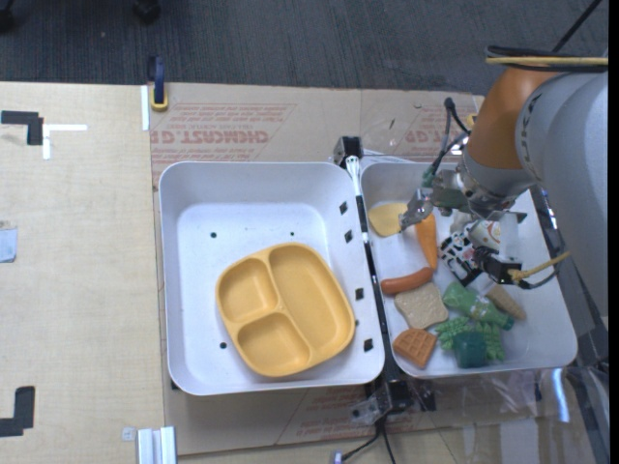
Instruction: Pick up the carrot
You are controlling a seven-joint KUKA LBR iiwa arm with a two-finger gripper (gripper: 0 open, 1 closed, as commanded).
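The carrot (427, 244) is a slim orange piece in the right bin (542, 341), pointing down toward the front. Its upper end sits between the dark fingers of my gripper (423, 213), which reaches in from the right below the orange wrist band. The gripper is shut on that top end. The lower tip of the carrot hangs just above a brown sausage (407, 280).
Around the carrot lie a yellow wedge (386, 218), a bread slice (421, 307), a waffle (415, 347), green vegetables (471, 339) and a black-and-white toy (461, 250). The left bin (193, 211) holds a yellow divided plate (283, 307).
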